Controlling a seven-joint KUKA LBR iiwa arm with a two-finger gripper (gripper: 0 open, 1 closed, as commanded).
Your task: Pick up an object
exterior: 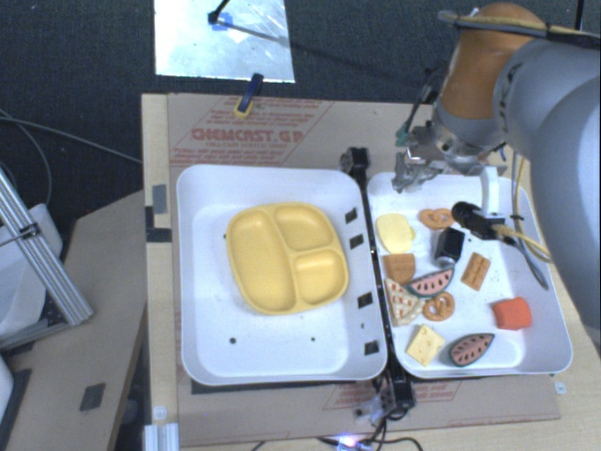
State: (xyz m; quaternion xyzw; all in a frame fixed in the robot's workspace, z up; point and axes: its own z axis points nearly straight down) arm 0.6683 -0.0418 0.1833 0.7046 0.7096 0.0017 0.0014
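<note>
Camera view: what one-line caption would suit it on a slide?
Robot arm's gripper hovers over the right bin of toy food, beside a yellow divided plate in the left bin.

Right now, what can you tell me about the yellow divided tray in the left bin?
The yellow tray looks like matte moulded plastic with rounded corners. It has three compartments: one long one on the left, two smaller ones on the right. It lies flat, turned slightly askew, near the middle of the left bin, touching only the bin floor. Its compartments hold nothing.
</note>
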